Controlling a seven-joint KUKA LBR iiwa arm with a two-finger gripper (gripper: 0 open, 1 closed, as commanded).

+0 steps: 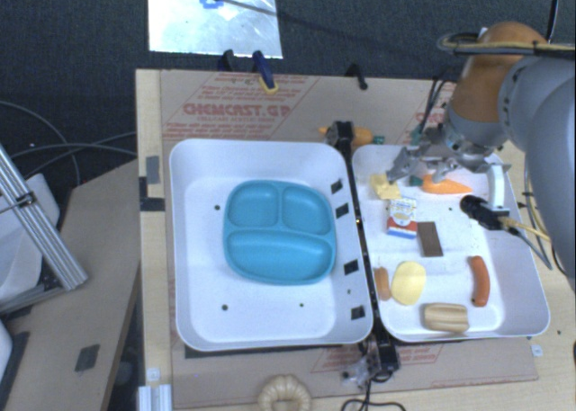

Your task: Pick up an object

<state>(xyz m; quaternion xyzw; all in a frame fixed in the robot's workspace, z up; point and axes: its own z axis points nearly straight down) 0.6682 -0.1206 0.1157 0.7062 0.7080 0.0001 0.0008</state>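
here the pincer (416,166) is hovering just beyond the yellow cheese wedge (385,187); i cannot tell its state.

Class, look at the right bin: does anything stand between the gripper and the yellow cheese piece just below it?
Nothing visible does. The gripper hangs at the far left part of the right bin, directly above the yellow cheese piece. The carrot lies off to one side and the small carton nearer the camera.

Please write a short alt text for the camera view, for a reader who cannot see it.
A grey arm's gripper hangs over the right bin of toy foods, near a carrot. The left bin bears a blue divided plate.
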